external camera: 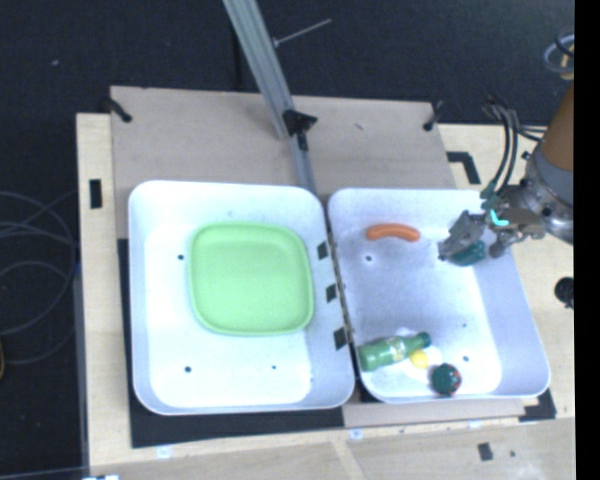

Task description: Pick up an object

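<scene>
Well, nearest me, in the right white bin (510, 318), lie a green plastic bottle (392, 350), a small yellow piece (419, 360) and a dark green ball (445, 378); a flat green square plate (250, 278) fills the left bin (150, 298). Farther off lies an orange sausage-shaped toy (393, 233). The pincer (468, 246) hangs over the right bin's far corner; spread or closed, I cannot tell. Descending there, it might strike the wall. The pale desk (220, 118) stands on dark floor (80, 28).

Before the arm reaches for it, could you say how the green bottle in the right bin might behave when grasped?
The green bottle lies on its side, so it may roll if nudged. Its rounded body looks smooth and could slip between fingers. It touches a yellow object, which would probably shift too.
</scene>
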You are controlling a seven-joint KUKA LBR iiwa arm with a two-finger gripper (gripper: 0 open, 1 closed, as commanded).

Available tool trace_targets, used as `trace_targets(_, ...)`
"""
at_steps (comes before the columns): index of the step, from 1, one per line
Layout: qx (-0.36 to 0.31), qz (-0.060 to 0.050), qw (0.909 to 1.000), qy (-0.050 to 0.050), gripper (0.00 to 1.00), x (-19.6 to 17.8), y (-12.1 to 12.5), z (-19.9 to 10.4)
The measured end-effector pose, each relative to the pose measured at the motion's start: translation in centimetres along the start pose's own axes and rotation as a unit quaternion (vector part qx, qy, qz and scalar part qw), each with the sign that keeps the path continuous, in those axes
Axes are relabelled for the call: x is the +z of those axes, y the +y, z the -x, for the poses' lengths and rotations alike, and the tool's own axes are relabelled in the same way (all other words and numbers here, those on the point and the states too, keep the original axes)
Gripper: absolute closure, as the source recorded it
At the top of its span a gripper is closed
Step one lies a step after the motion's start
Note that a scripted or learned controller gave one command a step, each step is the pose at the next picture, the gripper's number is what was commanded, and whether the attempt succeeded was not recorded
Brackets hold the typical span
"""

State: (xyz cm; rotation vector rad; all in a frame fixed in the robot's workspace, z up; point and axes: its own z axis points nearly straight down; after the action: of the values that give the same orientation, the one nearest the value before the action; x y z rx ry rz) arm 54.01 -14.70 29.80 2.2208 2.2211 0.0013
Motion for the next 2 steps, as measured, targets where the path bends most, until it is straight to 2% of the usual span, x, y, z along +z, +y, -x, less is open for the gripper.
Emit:
trace_targets(1, 0.000, 0.000, 1.0000, 0.000, 0.00, 0.0, 0.0, 0.0)
trace_targets(2, 0.000, -0.003, 1.0000, 0.000, 0.00, 5.9, 0.5, 0.5)
